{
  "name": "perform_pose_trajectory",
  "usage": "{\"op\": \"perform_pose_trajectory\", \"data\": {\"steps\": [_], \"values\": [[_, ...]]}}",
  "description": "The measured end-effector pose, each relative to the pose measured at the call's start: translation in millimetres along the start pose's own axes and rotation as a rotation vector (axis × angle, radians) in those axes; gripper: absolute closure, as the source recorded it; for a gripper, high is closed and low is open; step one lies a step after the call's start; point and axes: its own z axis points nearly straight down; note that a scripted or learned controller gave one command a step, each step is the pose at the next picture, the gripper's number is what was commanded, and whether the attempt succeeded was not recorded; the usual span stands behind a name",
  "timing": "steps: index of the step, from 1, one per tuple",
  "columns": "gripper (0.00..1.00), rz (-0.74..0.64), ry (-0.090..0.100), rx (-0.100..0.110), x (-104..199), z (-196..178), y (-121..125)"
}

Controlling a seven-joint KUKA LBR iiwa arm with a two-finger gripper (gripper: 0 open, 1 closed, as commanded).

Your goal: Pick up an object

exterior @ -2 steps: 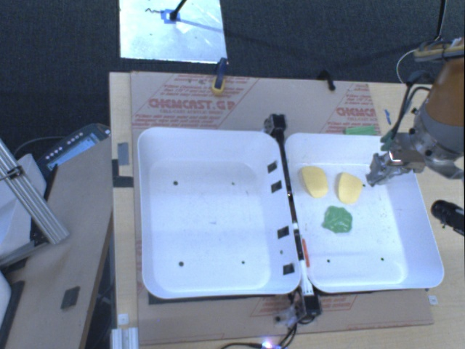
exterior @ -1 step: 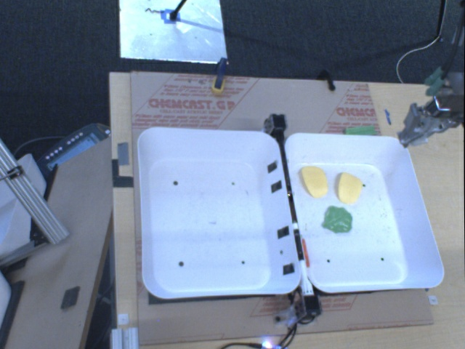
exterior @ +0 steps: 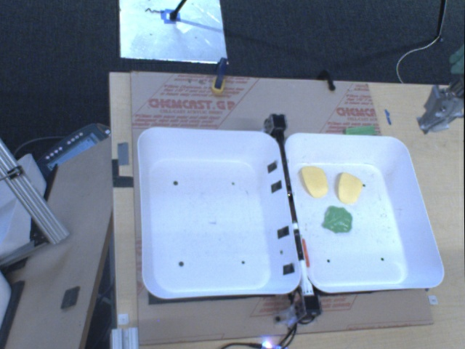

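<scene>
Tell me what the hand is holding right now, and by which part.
Nothing that can be seen. The hand sits at the right edge, outside the right bin. The two yellow pieces and the green piece lie untouched inside it.

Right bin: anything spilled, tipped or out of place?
Nothing stands out. Two yellow pieces and a green piece lie flat and apart inside the right bin; dark specks dot its floor.

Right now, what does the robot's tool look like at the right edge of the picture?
A small part of the tool shows at the right edge, above the right bin. It is pale grey metal, angular and blocky, with lighter glints on its faces. A bluish-grey piece sits just above it. No orange band, cable or marking on it can be made out.
</scene>
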Motion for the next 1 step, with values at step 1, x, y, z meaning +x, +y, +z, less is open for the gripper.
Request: {"op": "perform_pose_trajectory", "data": {"steps": [1], "values": [[1.0, 0.012, -0.003, 0.003, -88.6, 2.4, 2.9]]}}
